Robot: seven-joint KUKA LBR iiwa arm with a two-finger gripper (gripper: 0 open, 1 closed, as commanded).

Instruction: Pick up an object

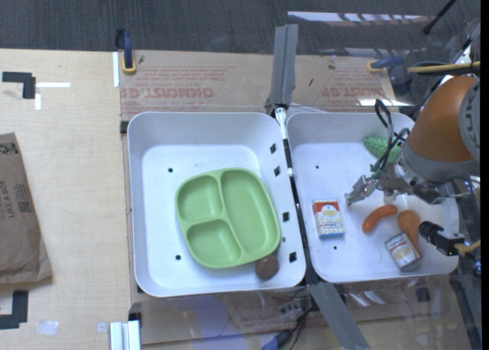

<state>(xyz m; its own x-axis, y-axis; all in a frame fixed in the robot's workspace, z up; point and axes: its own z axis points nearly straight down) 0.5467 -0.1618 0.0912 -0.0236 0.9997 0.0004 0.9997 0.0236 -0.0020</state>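
My gripper [365, 190] hangs over the right bin [348, 266], at the end of the grey arm with the orange band [451, 119]. It sits just above and to the left of an orange sausage-shaped object [379, 218]. A second orange piece [409, 223] lies to the right of that one, with a small tin [402, 251] in front of it. A small white carton with a red top [328, 218] lies to the left of the gripper. A green knobbly item [376, 144] rests near the bin's back wall, partly behind the arm.
The left bin [145, 188] holds a green divided plate [228, 218] and a small brown lump [267, 267] at its front edge. A brown paper bag [19, 211] lies on the bench at far left. A grey divider [284, 66] stands behind the bins.
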